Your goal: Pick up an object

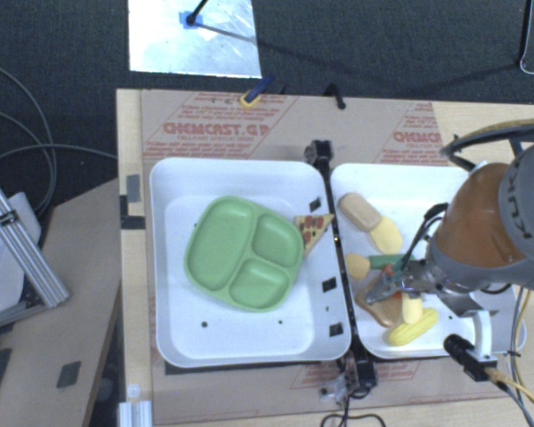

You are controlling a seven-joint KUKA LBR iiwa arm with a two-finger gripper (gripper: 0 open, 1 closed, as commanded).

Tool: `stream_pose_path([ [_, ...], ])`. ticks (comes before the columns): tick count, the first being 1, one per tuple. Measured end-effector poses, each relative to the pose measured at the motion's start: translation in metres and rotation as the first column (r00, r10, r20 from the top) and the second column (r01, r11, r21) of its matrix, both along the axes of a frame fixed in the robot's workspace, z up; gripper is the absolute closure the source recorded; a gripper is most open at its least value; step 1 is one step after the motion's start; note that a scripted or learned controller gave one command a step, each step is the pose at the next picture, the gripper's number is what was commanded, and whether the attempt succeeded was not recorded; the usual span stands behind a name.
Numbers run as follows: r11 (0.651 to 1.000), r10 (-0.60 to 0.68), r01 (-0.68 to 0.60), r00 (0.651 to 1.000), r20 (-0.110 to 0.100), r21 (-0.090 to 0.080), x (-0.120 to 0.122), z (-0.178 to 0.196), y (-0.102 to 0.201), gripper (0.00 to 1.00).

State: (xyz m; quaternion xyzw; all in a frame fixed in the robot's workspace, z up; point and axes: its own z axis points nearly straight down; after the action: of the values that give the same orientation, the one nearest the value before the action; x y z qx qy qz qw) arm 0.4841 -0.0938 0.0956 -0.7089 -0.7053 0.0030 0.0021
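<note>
Toy food lies heaped in the right bin: a tan bread roll near the divider, a pale yellow piece just beside it, a small yellow chunk lower down, a brown flat piece and a yellow corn cob near the front wall. The gripper reaches in from the right, low over the middle of this heap, just above the brown piece and touching or nearly touching a green item. Whether its fingers are spread or pinching anything I cannot tell; they blur into the clutter. The grey arm, with its orange band, covers much of the bin's right half. In the left bin a green divided plate sits tilted, with a pizza slice touching its right edge. Both bins rest on brown cardboard over the tabletop.
</note>
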Motion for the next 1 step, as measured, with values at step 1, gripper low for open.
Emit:
stream_pose_path([
  [1, 1.000, 0.007, -0.007, 1.000, 0.009, 0.002, 0.0032, 0.0162, 0.0040, 1.00],
])
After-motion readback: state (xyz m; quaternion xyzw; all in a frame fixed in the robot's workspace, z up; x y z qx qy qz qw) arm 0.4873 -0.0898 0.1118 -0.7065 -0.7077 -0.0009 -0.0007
